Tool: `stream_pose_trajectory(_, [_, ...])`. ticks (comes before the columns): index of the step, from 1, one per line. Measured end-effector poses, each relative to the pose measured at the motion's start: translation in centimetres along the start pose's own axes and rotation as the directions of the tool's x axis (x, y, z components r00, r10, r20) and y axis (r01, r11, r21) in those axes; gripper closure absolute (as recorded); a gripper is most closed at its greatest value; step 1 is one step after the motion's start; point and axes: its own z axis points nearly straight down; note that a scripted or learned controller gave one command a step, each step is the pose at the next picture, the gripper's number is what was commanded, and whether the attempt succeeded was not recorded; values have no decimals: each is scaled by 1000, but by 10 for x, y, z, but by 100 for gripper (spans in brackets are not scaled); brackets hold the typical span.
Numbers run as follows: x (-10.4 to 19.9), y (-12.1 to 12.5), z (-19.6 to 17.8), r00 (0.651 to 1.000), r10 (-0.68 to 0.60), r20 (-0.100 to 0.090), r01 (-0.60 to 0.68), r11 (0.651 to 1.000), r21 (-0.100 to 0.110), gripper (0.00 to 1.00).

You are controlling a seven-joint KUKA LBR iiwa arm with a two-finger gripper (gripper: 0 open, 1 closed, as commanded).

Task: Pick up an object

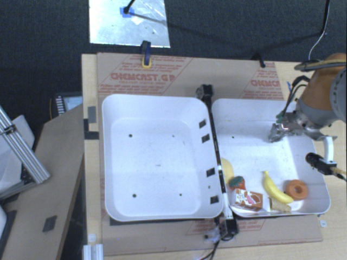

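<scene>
The right bin (255, 150) holds several small things along its near edge. A yellow banana (274, 187) lies next to an orange ring (296, 189). A red and green strawberry-like toy (236, 182) sits above a red and white packet (248, 199). A pale yellow piece (226, 169) leans at the bin's left wall. My gripper (276, 131) hangs over the far right part of this bin, well apart from all of these, with nothing seen in it. The grey arm with its orange band (320, 88) comes in from the right.
The left bin (157, 156) sits beside the right one, with a black clip strip (212, 145) along the shared rim. Both rest on a cardboard sheet (179, 72). A black part on a cable (320, 162) hangs at the right bin's right rim.
</scene>
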Motion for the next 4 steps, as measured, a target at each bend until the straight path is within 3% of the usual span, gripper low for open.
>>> stream_pose_trajectory(3, [1, 3, -35, 1000, -6, 3, 6, 1000, -11, 100])
stream_pose_trajectory(4, [30, 43, 0, 1000, -9, -3, 9, 1000, -1, 100])
